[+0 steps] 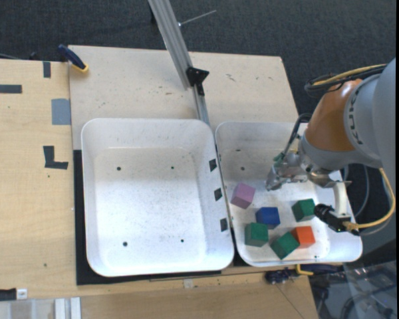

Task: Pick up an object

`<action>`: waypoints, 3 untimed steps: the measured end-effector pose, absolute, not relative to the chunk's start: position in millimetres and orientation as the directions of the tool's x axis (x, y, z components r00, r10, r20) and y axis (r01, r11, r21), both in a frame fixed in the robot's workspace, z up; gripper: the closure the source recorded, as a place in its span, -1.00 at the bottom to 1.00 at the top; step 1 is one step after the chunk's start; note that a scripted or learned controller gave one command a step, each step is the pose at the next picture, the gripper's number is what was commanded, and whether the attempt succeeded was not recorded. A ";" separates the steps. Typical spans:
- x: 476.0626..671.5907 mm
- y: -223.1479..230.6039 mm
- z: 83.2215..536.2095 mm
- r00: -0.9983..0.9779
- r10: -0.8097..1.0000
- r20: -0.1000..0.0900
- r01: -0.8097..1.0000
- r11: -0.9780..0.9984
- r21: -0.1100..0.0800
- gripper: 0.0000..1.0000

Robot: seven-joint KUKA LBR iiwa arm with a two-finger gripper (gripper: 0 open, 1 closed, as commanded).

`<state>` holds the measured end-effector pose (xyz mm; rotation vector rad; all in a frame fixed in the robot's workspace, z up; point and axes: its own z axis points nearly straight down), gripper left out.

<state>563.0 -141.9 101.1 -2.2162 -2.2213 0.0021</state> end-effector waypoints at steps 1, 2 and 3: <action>554.1 -145.1 152.4 0.000 1.000 0.000 1.000 0.000 0.002 1.00; 561.9 -146.3 197.4 -0.002 1.000 -0.001 1.000 0.002 0.004 1.00; 568.2 -140.1 243.3 -0.002 1.000 -0.001 1.000 0.002 0.004 1.00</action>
